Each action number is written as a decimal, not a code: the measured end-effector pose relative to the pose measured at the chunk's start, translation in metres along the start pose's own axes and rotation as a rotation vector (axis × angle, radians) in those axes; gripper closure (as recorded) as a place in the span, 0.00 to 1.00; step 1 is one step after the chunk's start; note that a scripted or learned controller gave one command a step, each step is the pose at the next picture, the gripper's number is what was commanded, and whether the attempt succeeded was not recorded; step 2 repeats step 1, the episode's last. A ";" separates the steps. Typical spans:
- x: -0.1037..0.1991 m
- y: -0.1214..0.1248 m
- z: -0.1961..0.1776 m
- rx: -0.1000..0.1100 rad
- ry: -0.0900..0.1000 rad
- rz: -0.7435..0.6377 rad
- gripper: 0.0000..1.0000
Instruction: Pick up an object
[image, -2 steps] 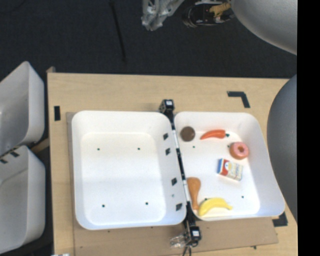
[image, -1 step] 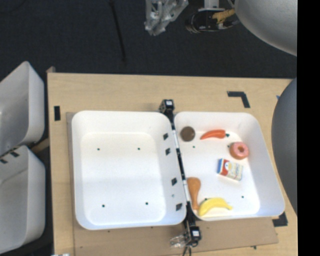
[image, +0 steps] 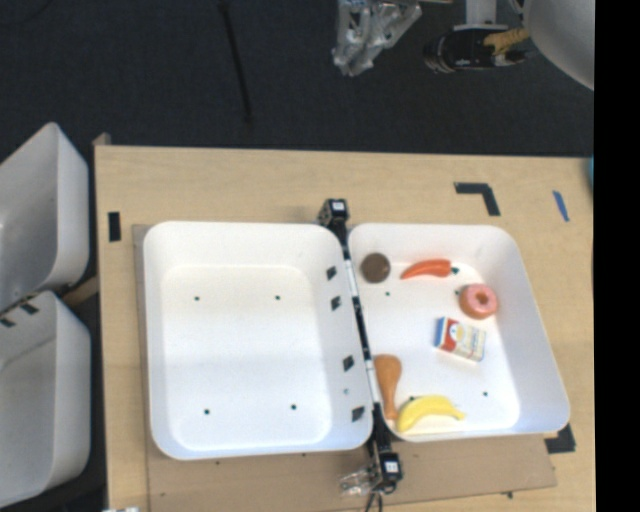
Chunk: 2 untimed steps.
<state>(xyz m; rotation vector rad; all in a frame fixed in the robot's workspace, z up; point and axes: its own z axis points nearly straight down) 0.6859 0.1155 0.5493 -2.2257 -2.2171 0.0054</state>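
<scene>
The right bin (image: 520, 260) holds several small objects. A brown round piece (image: 375, 267) lies at its back left, with a red-orange chili pepper (image: 428, 268) beside it. Toward the right sits a pink donut (image: 478, 301), and a small white, red and blue carton (image: 460, 338) lies just in front of it. An orange-brown drumstick-shaped piece (image: 387, 375) rests against the left wall, and a yellow banana (image: 428, 411) lies at the front. My gripper (image: 368, 35) hangs at the top of the view, beyond the bench's back edge and far from all of them.
The left bin (image: 240, 340) adjoins the right one along a clipped seam. Black tape marks (image: 478, 195) sit on the wooden bench behind the right bin. White boxes (image: 35, 300) stand at the far left.
</scene>
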 end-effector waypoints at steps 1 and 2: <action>0.000 0.004 -0.001 -0.002 0.000 -0.003 1.00; 0.000 0.004 -0.001 -0.002 0.000 -0.003 1.00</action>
